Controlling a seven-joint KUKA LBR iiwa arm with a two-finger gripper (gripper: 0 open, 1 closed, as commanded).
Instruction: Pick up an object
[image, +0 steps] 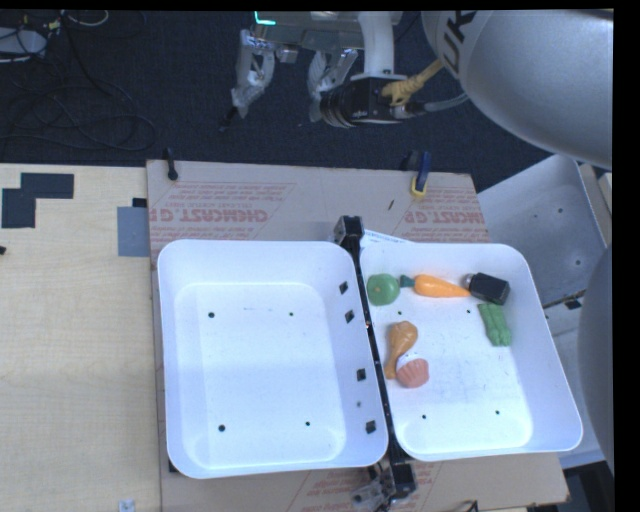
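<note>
The right bin (520, 420) holds several small objects in its far half. A green round piece (382, 289) lies by the divider, with an orange carrot (440, 287) and a black block (489, 288) in a row to its right. Below the block lies a green ridged piece (494, 324). A tan pear-shaped piece (400, 343) and a pink shell-like piece (413, 373) lie nearer the middle. My gripper (287, 88) hangs high at the top of the view, beyond the bins' far edge, with its two fingers (248, 82) spread open and nothing between them.
The left bin (180, 300) adjoins the right one along a black clipped divider (362, 340). Both rest on a cardboard sheet (260, 205) on a wooden bench. The grey arm (540, 70) fills the upper right. Cables lie on the dark floor behind.
</note>
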